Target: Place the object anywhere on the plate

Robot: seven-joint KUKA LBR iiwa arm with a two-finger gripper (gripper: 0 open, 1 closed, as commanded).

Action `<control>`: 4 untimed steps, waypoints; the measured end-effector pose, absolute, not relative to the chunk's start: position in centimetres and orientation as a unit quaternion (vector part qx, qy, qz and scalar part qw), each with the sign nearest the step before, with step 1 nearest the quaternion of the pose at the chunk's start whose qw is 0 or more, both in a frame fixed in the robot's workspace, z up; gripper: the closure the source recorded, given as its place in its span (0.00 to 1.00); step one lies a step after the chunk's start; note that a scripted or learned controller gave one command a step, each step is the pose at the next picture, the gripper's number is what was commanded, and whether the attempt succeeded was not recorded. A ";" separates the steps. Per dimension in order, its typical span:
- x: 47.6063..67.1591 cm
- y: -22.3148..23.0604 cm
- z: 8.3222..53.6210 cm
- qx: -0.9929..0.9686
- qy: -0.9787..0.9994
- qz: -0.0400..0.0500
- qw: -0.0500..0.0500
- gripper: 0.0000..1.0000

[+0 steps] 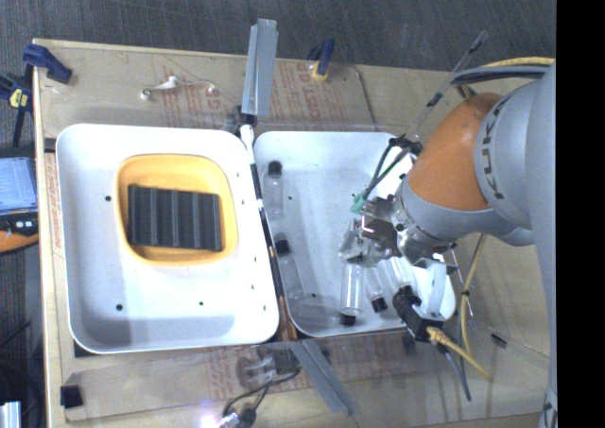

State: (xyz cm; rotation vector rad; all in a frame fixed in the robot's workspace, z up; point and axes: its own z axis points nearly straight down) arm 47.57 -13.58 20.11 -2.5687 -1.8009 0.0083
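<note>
**Arm low in the right bin, plate waiting in the left**

While the grey arm with its orange band reaches in from the right, its two-finger gripper (364,245) sits low over the right shallow white bin (321,147), toward that bin's right side and a little below its middle. I cannot tell from this slanted view how the gripper stands, because the metal parts at the wrist blur together with what lies beneath, so whether it has hold of anything is unclear.

Several clear plastic tubes with dark caps lie in that right bin. One clear tube (274,185) rests along the bin's left wall near the top, another long clear tube (291,275) lies along the same wall lower down, and a third clear tube with a black cap (351,296) lies just below the gripper, near the bin's bottom edge. Which of these is the object to move cannot be read for certain; the one beside the gripper looks the likeliest.

In the middle of the left shallow white bin (85,228) sits the yellow-rimmed plate (175,171), with a dark ribbed rectangular insert (176,218) lying on it. No tube rests on the plate.

As I judge it, the task is at its early stage: the pick is unconfirmed, and the lift, the carry across the shared bin wall and the release over the plate are all left to do.
</note>
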 end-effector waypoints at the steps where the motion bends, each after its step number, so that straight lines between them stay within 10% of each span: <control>1: 52.5 -8.5 27.3 -0.787 -0.618 0.001 0.001 1.00; 3: 60.6 -0.8 19.0 -0.650 -0.760 0.001 0.003 1.00; 4: 60.7 -0.8 19.1 -0.650 -0.760 0.001 0.003 0.00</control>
